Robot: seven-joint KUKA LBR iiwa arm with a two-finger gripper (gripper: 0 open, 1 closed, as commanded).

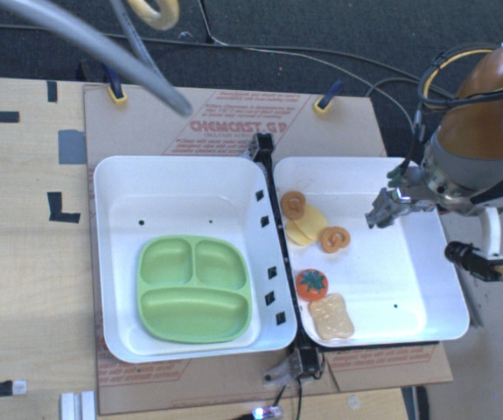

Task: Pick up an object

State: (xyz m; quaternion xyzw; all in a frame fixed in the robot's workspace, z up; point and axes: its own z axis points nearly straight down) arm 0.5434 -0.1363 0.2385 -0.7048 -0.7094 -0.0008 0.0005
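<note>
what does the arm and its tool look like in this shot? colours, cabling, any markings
The arm is a rounded grey body with an orange band at its top, near the frame's right edge. Yellow and black cables loop over it at the upper left. The tool is small, dark grey and metallic, with a greenish spot on its mount. No lettering or markings are legible at this size.

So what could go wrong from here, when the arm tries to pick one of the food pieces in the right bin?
1. The pretzel, yellow piece and small orange ring lie close together, so the gripper may catch two or push one aside.
2. The tomato and bread slice lie near the divider, leaving little room there.
</note>
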